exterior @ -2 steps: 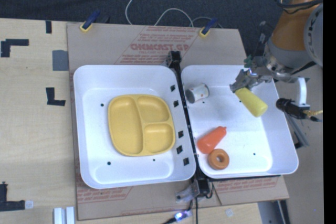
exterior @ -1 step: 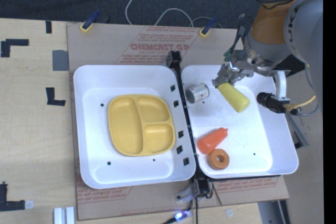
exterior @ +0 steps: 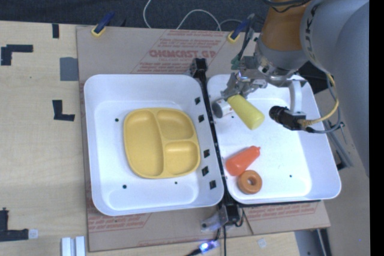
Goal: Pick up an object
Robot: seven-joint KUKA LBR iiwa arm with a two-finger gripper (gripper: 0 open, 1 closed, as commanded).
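Nearest the camera, in the right white bin (exterior: 321,186), a brown ring-shaped doughnut toy (exterior: 249,181) lies just beside an orange carrot-like plastic piece (exterior: 243,158). In the left white bin (exterior: 99,129) rests a yellow three-compartment plastic tray (exterior: 161,142). Farther back in the right bin, the gripper (exterior: 231,100) clasps a yellow plastic bottle with a grey cap (exterior: 243,111) between its fingers, near the divider.
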